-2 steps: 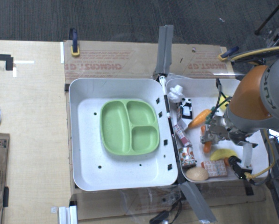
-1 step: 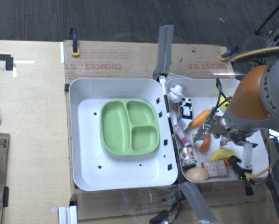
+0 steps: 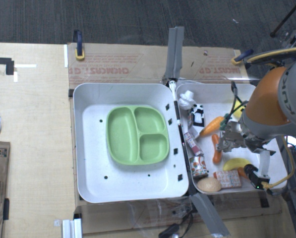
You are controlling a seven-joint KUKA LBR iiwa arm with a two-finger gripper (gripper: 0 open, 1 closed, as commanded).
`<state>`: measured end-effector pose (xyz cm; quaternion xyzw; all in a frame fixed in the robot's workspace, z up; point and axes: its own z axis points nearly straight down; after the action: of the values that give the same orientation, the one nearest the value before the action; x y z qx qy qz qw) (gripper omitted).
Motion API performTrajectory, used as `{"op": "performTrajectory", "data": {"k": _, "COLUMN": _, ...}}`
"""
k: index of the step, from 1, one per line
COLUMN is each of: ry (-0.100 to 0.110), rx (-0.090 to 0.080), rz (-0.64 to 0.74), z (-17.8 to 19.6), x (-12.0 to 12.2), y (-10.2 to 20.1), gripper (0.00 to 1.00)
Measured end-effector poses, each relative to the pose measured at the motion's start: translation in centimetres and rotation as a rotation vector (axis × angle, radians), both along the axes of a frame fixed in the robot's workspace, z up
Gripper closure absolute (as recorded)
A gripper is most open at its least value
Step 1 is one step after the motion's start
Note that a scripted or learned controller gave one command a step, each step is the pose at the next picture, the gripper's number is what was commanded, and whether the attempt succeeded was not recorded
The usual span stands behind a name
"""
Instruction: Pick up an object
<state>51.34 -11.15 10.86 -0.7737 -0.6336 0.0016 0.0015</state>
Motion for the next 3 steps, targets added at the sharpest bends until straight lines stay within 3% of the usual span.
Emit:
{"op": "performTrajectory", "data": {"k": 1, "ry": 0.001, "rx": 0.0, "rz": 0.001, "z": -0.05, "x": -0.03, "y": 0.02, "gripper": 0.0}}
{"op": "performTrajectory", "data": {"k": 2, "ry": 0.003, "rx": 0.0, "rz": -0.003, "z": 0.76, "x": -0.05, "y": -0.1, "gripper": 1.0}}
{"op": "performTrajectory", "data": {"k": 3, "ry": 0.003, "rx": 0.0, "rz": -0.003, "z": 0.76, "x": -0.05, "y": -0.09, "gripper": 0.0}}
